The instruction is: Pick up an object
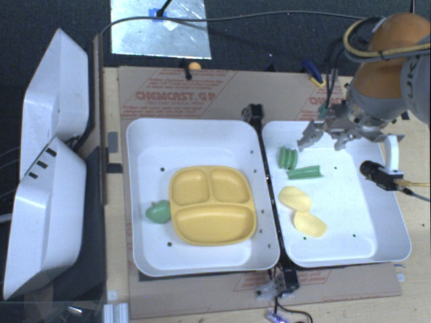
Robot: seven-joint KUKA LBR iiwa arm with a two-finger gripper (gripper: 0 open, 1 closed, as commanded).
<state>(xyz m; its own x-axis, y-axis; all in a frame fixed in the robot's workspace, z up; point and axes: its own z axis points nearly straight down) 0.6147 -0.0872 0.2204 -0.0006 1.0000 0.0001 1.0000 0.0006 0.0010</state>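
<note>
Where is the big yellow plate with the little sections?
The yellow divided plate lies in the left bin, toward its front, with a small green piece touching its left edge.

Bench surroundings, seen from above.
A shiny metal sheet (159, 17) lies beyond brown printed cardboard (202, 91); white moulded covers (50, 160), possibly plastic, stand left.

Two white bins (202, 130) (377, 207) sit mid-frame. One yellow divided tray (213, 204) and one green piece (159, 212) lie left. Right: two green pieces (288, 157) (304, 173), two yellow pieces (295, 198) (310, 225).
</note>
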